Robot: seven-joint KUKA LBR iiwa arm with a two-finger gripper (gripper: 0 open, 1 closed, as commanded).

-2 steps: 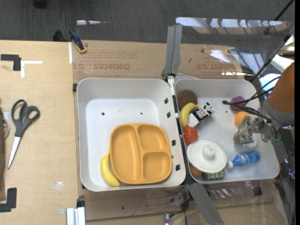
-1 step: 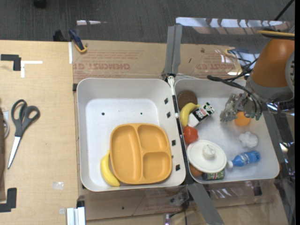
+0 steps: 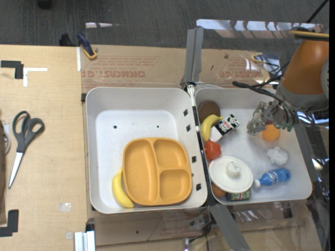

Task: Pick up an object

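Scissors (image 3: 23, 135) on the bench far left. Next, the left bin (image 3: 104, 114), holding a yellow divided tray (image 3: 157, 170) with a banana (image 3: 120, 191) tucked against its left edge. Then the right bin (image 3: 303, 192): brown round thing (image 3: 209, 109), second banana (image 3: 209, 125), black-and-white toy (image 3: 227, 124), red piece (image 3: 212, 150), white lidded pot (image 3: 231, 173), blue bottle (image 3: 273, 177), crumpled white lump (image 3: 277, 155). Farthest right, gripper (image 3: 261, 120) low over the bin's upper right; spread of the claw impossible to tell. Orange ball (image 3: 270, 133) just beside it, slightly right and toward the near edge, touching or nearly so. Likely target, needing a small shift that way.
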